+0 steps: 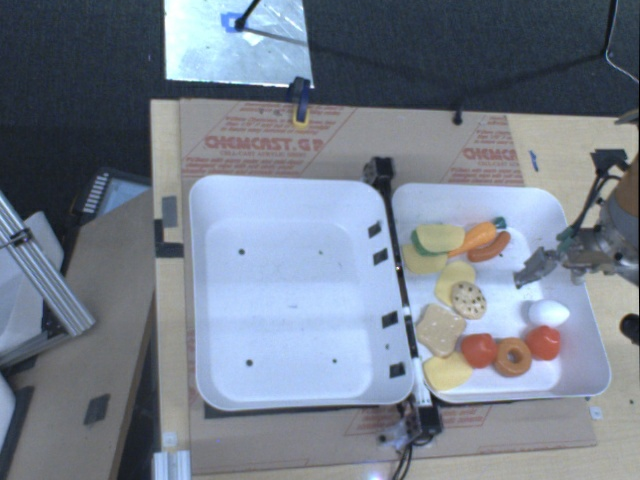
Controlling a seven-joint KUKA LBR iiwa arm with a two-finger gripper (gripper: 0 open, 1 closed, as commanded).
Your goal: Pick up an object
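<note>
The right white bin point(590, 368) holds several toy foods. Among them are a carrot point(478, 236), a sausage point(488, 248), a chip cookie point(467, 299), a slice of toast point(440, 328), a brown donut point(514, 356), two red tomatoes point(478, 349) and a white egg point(547, 314). My gripper point(553, 268) hangs over the right side of this bin, just above the egg. Its two dark fingers point(530, 267) stand apart with nothing between them.
The left white bin point(215, 208) sits beside the right one, with a black hinged divider point(395, 288) between them. A cardboard sheet point(270, 133) lies under both bins. A shiny metal plate point(237, 23) lies at the back left.
</note>
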